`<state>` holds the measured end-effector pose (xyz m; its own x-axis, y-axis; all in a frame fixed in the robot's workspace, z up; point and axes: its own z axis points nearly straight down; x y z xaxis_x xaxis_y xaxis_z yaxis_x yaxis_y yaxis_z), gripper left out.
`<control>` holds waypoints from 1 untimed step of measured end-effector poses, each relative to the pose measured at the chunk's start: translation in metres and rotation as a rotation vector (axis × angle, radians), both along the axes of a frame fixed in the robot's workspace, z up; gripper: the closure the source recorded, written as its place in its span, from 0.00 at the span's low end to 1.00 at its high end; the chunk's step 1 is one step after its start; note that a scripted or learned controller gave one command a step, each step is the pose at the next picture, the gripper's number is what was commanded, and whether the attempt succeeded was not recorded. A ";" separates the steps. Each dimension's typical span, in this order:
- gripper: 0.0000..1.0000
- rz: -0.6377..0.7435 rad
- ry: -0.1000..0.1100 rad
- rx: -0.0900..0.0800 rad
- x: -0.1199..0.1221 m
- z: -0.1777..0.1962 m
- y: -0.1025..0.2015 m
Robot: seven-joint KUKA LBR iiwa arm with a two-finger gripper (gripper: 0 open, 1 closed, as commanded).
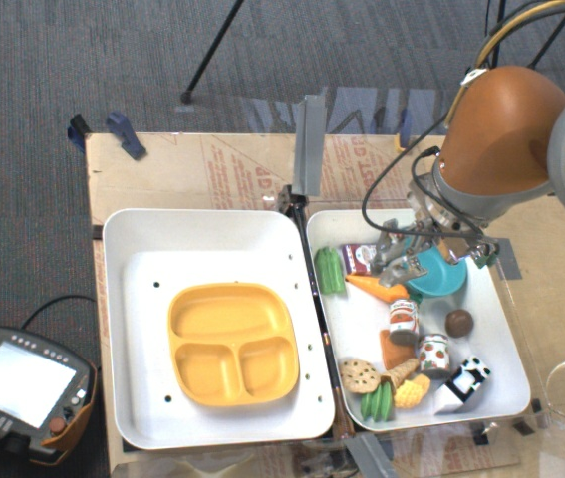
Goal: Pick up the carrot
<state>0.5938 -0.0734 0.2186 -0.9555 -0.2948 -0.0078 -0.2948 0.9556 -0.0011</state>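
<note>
Carrot (376, 288): lies in the right bin (517, 366), upper middle, between the green cucumber (329, 270) at its thick end and the teal bowl (441, 276) at its tip. The hand (409, 251) hovers just above and beside the carrot's tip; whether it is wide or narrow cannot be told. A sound grasp probably calls for descending over the carrot's middle, straddling it across its width, clear of the bowl and the small can (403, 320) below. The carrot is orange, tapered, smooth, lying flat and slanted.
</note>
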 end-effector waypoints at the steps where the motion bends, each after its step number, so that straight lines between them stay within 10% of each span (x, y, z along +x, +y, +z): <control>1: 1.00 0.540 0.010 0.001 -0.037 -0.064 -0.009</control>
